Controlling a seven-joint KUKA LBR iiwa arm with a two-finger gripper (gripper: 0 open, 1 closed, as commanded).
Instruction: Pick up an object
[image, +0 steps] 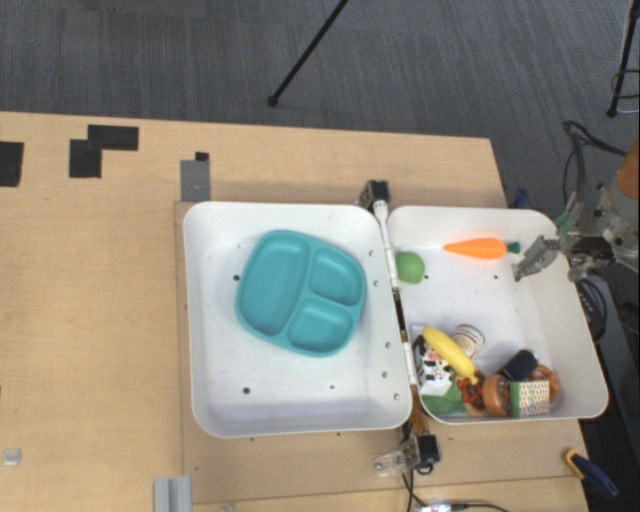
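The right bin (565, 330) holds an orange carrot (476, 248) near its back wall and a green ball (408, 266) by the divider. A yellow banana (447, 352) lies at the front on a pile of small toys (505, 390). My gripper (556, 262) hangs over the bin's right rim, just right of the carrot's green tip. Its fingers stand open, with nothing between them.
The left bin (215, 330) holds a teal divided plate (300, 292). The bench spreads out to the left, with black marks at its far left. Clips sit on the divider at the back (376, 192) and the front (412, 452).
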